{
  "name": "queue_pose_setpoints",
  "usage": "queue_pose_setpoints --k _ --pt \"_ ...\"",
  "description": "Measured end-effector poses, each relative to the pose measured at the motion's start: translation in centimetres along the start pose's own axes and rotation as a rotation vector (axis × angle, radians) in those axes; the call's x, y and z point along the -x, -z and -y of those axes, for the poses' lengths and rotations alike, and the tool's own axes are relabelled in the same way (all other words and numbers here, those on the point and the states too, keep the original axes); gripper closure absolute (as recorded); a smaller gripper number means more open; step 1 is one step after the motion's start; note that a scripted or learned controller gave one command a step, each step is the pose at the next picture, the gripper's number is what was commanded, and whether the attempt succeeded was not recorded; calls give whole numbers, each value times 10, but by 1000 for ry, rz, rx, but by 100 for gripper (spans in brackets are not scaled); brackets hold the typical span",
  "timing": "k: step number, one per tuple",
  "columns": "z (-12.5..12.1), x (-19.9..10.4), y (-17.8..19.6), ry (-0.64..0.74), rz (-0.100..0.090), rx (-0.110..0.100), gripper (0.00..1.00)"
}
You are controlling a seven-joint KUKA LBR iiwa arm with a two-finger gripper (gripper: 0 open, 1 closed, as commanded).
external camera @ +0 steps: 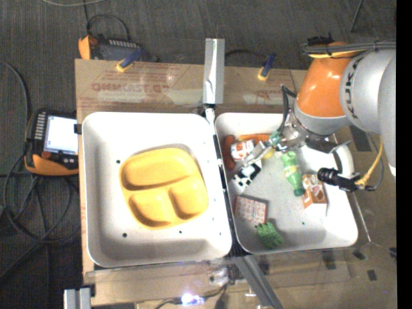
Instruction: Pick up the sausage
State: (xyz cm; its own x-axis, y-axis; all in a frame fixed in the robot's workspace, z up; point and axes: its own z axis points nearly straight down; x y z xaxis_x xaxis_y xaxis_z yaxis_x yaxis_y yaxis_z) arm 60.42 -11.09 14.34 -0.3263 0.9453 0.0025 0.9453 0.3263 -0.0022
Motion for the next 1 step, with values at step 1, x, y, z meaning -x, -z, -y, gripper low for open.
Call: queue_pose_setpoints --k 1 --pt "71 -12 -38 322 7 6 0"
